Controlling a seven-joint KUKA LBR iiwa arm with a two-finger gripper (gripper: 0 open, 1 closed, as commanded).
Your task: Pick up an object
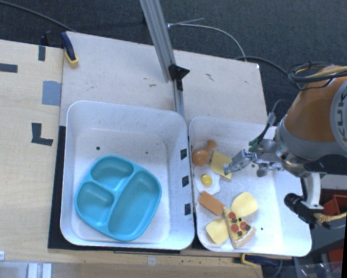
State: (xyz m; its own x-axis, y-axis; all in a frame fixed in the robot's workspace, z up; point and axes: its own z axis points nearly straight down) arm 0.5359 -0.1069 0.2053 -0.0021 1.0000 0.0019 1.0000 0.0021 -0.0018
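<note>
The right bin [286, 238] holds several toy foods: a brown drumstick [202, 153], a yellow cheese wedge [220, 164], a fried egg [206, 181], an orange sausage [211, 202], a yellow chip-like piece [245, 203], a pizza slice [241, 229] and a pale yellow piece [216, 231]. My gripper [237, 161] reaches in from the right and hangs just over the right edge of the cheese wedge. I see nothing between its fingers.
The left bin [126, 121] holds a blue divided plate [118, 197]. A metal pole [159, 33] slants down to the rim between the bins. A yellow-and-blue tool [69, 49] lies at the bench's back left.
</note>
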